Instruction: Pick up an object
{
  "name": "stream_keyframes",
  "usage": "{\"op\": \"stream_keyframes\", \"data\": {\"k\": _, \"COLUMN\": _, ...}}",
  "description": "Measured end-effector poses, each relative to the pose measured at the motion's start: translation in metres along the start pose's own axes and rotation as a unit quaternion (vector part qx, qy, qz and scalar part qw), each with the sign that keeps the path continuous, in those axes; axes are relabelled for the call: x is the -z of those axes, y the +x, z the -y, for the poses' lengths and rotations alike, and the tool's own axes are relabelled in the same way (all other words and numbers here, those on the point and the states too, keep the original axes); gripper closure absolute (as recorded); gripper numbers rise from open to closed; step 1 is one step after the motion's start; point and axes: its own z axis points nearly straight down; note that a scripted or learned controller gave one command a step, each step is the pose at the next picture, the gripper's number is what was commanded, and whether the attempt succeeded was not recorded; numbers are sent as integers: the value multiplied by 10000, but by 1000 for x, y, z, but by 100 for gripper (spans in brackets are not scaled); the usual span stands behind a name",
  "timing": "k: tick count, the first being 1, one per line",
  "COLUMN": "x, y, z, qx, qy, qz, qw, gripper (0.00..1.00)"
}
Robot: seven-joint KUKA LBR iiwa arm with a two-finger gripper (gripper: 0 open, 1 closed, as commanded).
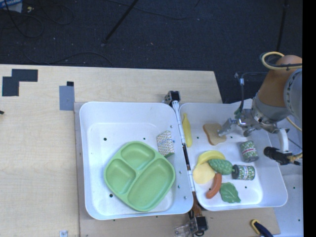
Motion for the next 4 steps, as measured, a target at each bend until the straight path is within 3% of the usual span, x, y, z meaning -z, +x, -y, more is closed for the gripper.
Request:
{"op": "stream_keyframes", "data": {"k": 1, "x": -1, "y": -1, "z": -16, "qx": 3, "qy": 30, "qz": -11, "qw": 10000, "gripper": 0}}
{"op": "stream_keyframes", "data": {"k": 4, "x": 0, "y": 0, "z": 0, "qx": 1, "qy": -2, "qz": 0, "qw": 10000, "gripper": 0}}
